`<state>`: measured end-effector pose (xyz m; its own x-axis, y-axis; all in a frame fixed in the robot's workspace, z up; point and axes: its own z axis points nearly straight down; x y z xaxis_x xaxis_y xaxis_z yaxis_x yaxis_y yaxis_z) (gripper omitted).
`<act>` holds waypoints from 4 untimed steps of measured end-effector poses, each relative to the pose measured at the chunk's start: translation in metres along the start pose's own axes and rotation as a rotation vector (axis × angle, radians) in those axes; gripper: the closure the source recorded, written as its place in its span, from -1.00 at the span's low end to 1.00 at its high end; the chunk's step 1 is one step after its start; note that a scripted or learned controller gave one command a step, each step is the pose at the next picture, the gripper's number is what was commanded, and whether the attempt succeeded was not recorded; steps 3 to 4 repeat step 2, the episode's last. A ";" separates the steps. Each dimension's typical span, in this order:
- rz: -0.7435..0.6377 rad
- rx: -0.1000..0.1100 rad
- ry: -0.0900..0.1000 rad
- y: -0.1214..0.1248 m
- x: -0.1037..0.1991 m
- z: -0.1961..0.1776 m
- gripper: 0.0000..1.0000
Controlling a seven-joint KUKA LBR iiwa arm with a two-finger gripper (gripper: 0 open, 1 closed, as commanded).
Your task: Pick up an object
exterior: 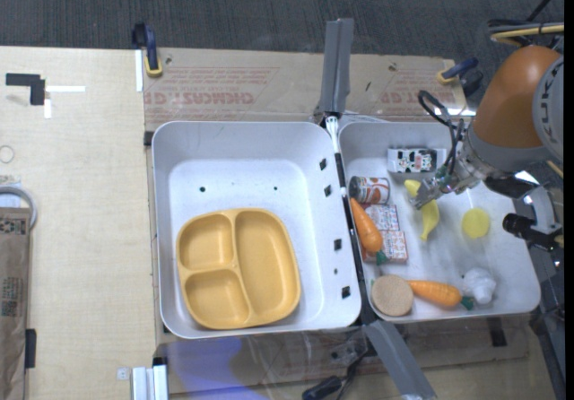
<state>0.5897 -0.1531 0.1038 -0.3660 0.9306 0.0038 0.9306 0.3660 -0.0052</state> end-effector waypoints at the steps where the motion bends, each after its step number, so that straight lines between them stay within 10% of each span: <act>1: 0.166 -0.001 -0.002 0.026 -0.015 0.011 1.00; 2: 0.091 -0.002 -0.003 0.060 0.047 -0.086 1.00; 4: 0.091 -0.002 -0.003 0.060 0.047 -0.086 1.00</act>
